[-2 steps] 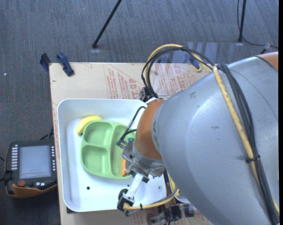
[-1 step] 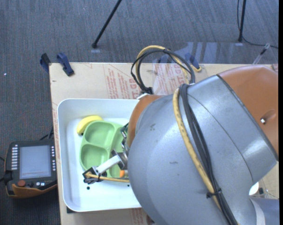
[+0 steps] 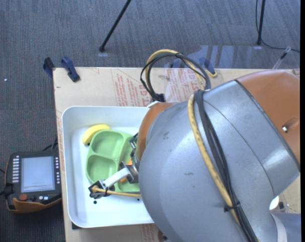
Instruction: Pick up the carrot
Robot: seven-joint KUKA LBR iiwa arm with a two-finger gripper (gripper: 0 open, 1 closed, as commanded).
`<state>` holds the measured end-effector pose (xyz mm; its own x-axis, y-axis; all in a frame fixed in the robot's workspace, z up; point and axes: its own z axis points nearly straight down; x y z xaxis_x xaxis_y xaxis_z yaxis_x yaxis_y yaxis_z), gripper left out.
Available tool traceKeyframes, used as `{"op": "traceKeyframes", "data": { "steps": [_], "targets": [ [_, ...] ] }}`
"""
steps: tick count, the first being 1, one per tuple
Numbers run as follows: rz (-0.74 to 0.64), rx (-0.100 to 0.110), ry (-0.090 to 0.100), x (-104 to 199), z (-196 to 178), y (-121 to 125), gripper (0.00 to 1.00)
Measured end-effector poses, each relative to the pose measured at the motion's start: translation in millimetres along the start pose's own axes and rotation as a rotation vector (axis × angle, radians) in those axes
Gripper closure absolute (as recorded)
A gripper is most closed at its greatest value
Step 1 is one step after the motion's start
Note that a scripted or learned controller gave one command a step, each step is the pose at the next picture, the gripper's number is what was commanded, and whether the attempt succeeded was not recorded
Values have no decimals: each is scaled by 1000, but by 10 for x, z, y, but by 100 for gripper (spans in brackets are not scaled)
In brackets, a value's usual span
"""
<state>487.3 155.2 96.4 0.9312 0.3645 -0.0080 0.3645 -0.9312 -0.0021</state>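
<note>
Hovering claw (image 3: 98, 189) nr bin (image 3: 71, 185) front-left corner.

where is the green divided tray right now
The green divided tray lies in the left white bin, just below the banana, with its right side hidden under the arm.

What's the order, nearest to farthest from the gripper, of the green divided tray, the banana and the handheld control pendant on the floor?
1. Green divided tray, right beside the gripper.
2. Banana, at the tray's far corner.
3. Control pendant, outside the white bin, on the floor at left.
</note>
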Motion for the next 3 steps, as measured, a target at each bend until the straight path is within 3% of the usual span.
{"op": "traceKeyframes", "data": {
  "steps": [1,2,3],
  "targets": [
    [180,2,8,10,76,-307,0],
    [187,-16,-13,679,90,-512,0],
    [10,5,12,-228,64,318,0]
  ]
}}
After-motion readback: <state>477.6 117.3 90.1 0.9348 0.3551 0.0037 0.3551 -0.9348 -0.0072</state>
